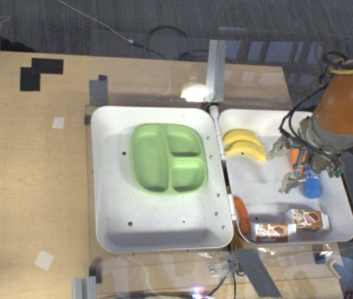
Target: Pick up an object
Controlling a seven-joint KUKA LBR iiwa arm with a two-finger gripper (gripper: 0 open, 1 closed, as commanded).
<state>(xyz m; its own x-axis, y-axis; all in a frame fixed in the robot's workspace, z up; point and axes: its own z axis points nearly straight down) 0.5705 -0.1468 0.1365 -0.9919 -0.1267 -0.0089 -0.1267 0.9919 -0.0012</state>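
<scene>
The gripper (296,164) hovers over the right bin (348,229), fingers seemingly spread, nothing held; the blue object (312,186) sits just beside them, toward the near edge.

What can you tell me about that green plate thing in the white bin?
The green plate is a smooth, plastic-looking tray with rounded corners, divided into one long section on the view's left and two smaller ones on its right. All three look empty. It lies flat, face up, near the middle of the left bin, resting on its floor, touching nothing else.
</scene>
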